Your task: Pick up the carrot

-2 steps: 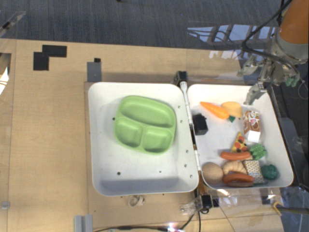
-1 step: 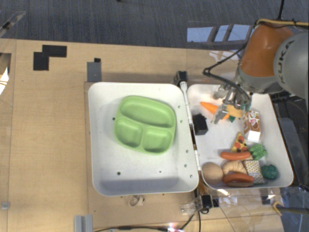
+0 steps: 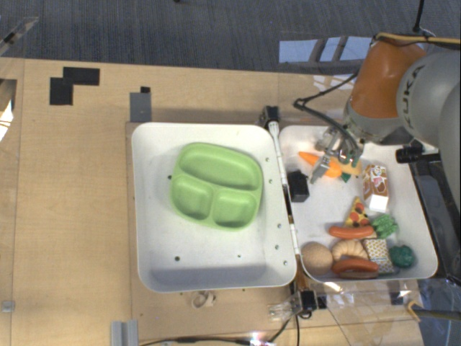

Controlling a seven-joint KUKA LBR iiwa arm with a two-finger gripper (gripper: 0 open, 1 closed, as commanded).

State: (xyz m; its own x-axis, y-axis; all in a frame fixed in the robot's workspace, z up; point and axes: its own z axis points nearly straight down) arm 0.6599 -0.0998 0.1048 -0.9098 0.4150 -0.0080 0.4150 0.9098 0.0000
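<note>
Carrot (image 3: 317, 163) lies in the right bin (image 3: 425, 265), upper part, long axis roughly left-right, tip toward the divider. Fingers (image 3: 337, 150) sit low directly over its thicker end; whether they grip it, cannot tell. Left bin (image 3: 151, 265) holds a green tray (image 3: 216, 184). Wooden surface (image 3: 65, 215); grey carpet (image 3: 108, 13) beyond.

A single fixed camera looks down at a slant from above the near edge of the table (image 3: 72, 215), far enough off to take in both white bins whole. The left bin (image 3: 155, 265) sits mid-frame, the right bin (image 3: 425, 262) beside it toward the frame's right, and grey carpet (image 3: 144, 20) shows beyond the left bin.
</note>
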